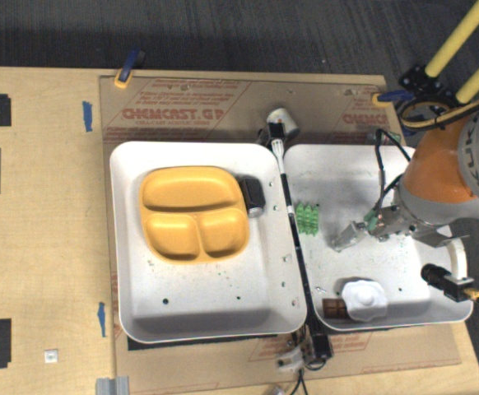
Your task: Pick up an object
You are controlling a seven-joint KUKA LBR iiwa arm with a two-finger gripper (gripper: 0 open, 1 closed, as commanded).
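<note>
A ridged green plastic block (307, 219) is lying in the right bin (338, 167) near its left wall, its long axis running up and down the view. The gripper (348, 235) is hovering to its right, apart from it; whether it is spread I cannot tell. A glossy yellow three-compartment tray (195, 212) is filling the left bin (132, 245).

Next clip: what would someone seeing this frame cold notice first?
A big yellow divided tray lies in the left bin. In the right bin, the gripper hangs between a small green block and a white object at the near wall.
</note>
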